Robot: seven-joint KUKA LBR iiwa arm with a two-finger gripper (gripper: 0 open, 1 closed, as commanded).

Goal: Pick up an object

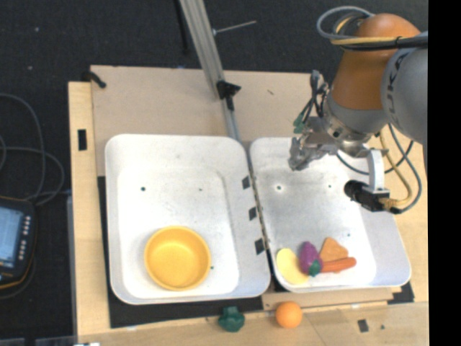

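Nothing is picked up yet. The claw [301, 157] hangs over the far end of the right bin [317, 193], and I cannot tell its state from this view. The candidates lie clustered at that bin's near end, well apart from the claw: a yellow piece [287, 264], a purple piece [308, 254], an orange wedge [332, 249] and a carrot [338, 265]. A yellow bowl [177, 257] sits in the left bin [173, 171]. An orange ball [288, 314] rests on the desk [155, 103]. Reaching, closing and lifting all remain.
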